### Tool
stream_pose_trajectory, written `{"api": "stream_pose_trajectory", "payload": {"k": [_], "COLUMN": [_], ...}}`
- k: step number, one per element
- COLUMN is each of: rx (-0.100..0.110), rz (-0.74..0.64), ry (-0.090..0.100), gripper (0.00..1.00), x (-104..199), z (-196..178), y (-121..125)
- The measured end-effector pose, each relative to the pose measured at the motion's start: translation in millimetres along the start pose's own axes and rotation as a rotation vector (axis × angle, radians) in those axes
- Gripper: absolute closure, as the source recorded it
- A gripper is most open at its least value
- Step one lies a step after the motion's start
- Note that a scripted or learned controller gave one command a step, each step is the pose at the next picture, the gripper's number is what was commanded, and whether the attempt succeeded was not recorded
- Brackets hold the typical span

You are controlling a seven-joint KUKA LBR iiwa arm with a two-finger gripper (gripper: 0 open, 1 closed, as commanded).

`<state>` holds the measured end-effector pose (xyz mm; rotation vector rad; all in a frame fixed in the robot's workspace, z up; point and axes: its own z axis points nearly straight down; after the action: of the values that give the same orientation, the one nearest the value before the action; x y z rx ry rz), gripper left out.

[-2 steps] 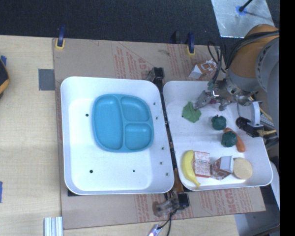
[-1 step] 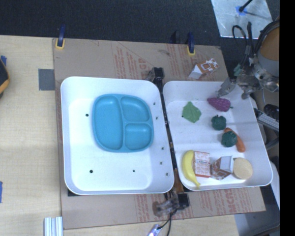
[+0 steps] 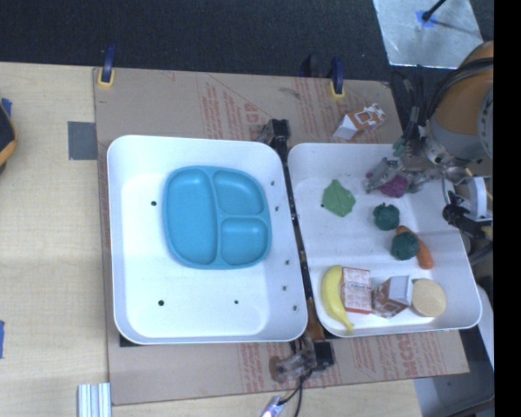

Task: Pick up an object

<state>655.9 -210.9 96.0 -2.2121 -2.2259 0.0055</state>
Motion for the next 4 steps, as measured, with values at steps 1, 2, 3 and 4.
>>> {"api": "stream_pose_trajectory", "payload": {"k": [1,2,3,4], "rx": [0.000,0.001,0.001,0.000], "rz": [0.000,0.000,0.000,0.002], "ry": [0.001,0.002,0.002,0.002], "gripper": [0.00,0.00,0.00,0.00], "x": [-0.1,0.0,-0.1,6.8], "z": [3.8,3.9,3.9,3.9], "y": [0.3,0.1,0.1,0.1]}}
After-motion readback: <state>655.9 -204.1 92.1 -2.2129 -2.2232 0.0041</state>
